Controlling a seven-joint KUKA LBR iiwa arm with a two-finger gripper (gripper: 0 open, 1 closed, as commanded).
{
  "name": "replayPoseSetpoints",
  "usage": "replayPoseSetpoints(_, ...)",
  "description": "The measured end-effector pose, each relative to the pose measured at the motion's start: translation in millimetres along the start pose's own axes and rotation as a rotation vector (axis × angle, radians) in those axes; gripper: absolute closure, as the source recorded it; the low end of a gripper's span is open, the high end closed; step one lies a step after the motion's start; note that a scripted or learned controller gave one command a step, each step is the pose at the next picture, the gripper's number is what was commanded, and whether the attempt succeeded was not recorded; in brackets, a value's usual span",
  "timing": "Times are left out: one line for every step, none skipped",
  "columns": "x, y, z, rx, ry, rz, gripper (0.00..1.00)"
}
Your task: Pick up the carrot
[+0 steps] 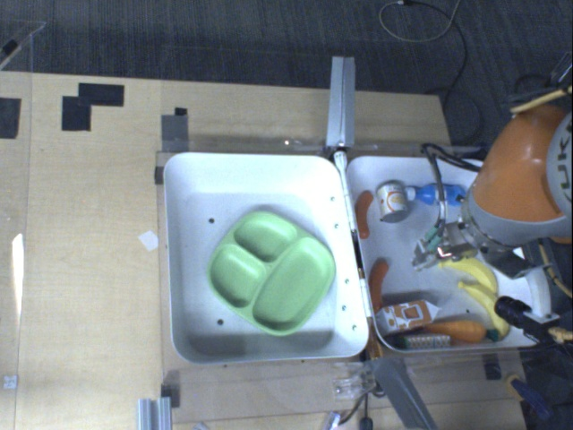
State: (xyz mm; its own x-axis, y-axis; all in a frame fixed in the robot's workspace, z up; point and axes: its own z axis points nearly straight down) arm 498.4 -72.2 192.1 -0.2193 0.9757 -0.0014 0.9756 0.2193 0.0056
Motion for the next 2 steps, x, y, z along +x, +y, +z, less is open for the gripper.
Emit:
replayPoseSetpoints(-67, -26, -19, 0.002, -0.001, 0.215, 1.00)
replayPoseSetpoints(-56, 17, 64, 0.005, 0.001, 0.290, 1.00)
